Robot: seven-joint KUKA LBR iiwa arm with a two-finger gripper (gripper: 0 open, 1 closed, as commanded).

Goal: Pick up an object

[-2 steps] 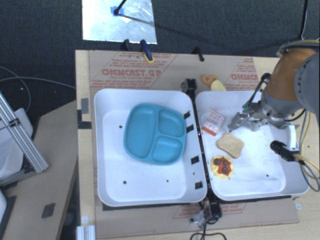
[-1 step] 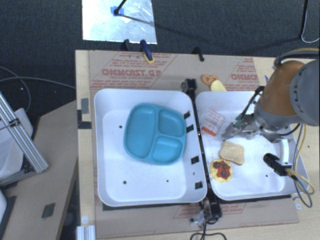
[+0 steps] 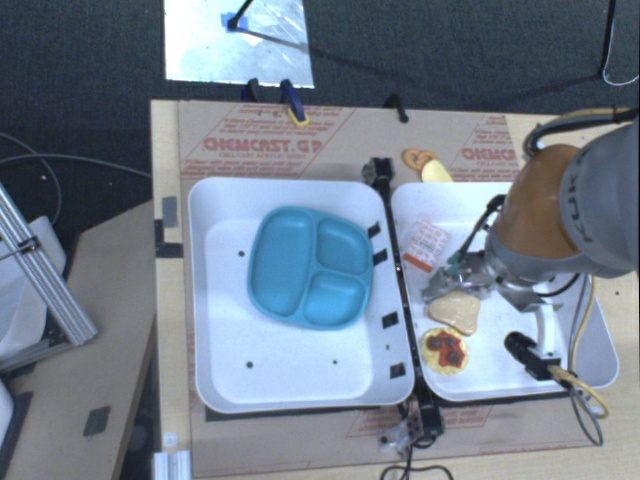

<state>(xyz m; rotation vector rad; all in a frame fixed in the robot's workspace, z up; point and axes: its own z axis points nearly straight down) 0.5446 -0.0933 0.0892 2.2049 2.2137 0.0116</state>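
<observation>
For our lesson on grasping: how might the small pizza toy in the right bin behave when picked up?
The pizza toy looks flat and round, so it probably won't roll. Lying flush on the bin floor, its low edge may slip from the pincer. It seems light.

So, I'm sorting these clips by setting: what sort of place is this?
Probably a robotics lab bench for pick-up trials: two shallow white bins, an industrial arm reaching in, and toy food beside a blue divided plate.

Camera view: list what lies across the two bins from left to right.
Left bin's wall → blue divided plate → black divider between the bins → small red-and-white packet → gripper above a pale bread-like piece → grey and orange arm.
</observation>
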